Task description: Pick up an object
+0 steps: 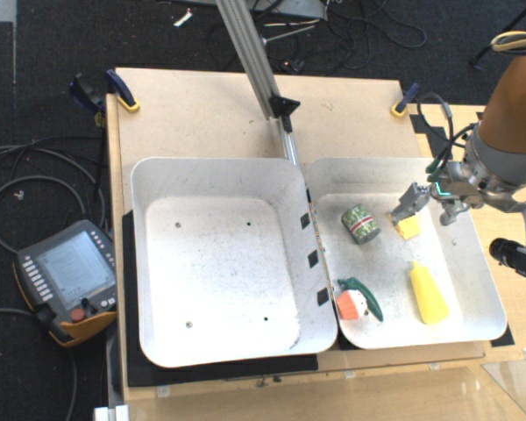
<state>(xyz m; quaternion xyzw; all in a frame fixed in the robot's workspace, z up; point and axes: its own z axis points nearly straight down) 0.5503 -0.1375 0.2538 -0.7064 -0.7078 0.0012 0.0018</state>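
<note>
Nearest the camera, at the front of the right bin (473, 323), lie a strawberry-like toy (358, 302) — red-orange with a green top — close to the divider, and a yellow bottle-shaped piece (428, 294) further right, well apart from it. Both rest flat on the bin floor, untouched. The left bin (158, 200) sits alongside.

Further back in the right bin, a small green can (360, 224) wrapped with a red-patterned band lies on its side, and just right of it sits a small yellow block (408, 228).

Above that block hangs the gripper (430, 205), its fingers spread — one tip close over the block's upper edge, the other off to the right. Nothing sits between them. The grey arm (508, 139) with its orange band comes in from the right behind.

By my reading the pick is not yet done: every object lies in the bin. The yellow block looks the likely target; lowering, closing and lifting remain.
</note>
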